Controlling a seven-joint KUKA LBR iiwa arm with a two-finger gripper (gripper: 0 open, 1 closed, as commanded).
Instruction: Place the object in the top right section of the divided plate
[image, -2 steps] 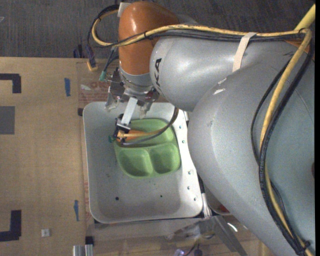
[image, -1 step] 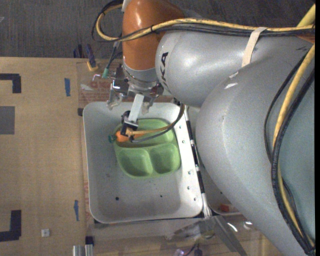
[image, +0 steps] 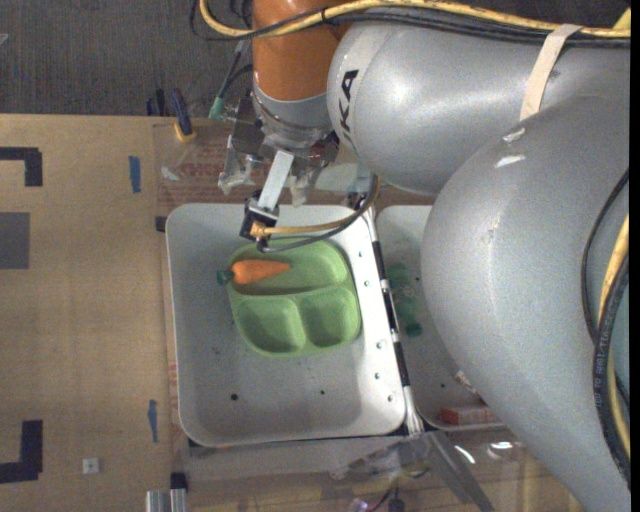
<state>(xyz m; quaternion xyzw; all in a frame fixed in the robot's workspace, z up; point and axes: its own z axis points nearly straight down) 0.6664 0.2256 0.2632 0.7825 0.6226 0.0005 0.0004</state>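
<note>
A green divided plate (image: 300, 325) lies in the left white bin (image: 195, 340), with one long section at the far side and two smaller ones nearer the camera. An orange carrot (image: 262, 269) lies across the left end of the long section, its green tip at the plate's left rim. My gripper (image: 268, 180) hangs above the bin's far edge, just beyond the plate and above the carrot. Its fingers (image: 233, 168) are spread open with nothing between them. The carrot rests free of the gripper.
The right bin (image: 440, 385) is largely covered by my arm. It holds a small green thing (image: 410, 322) near its left wall and a reddish box (image: 466, 412) near its front. Blue tape marks (image: 135, 173) sit on the brown bench to the left.
</note>
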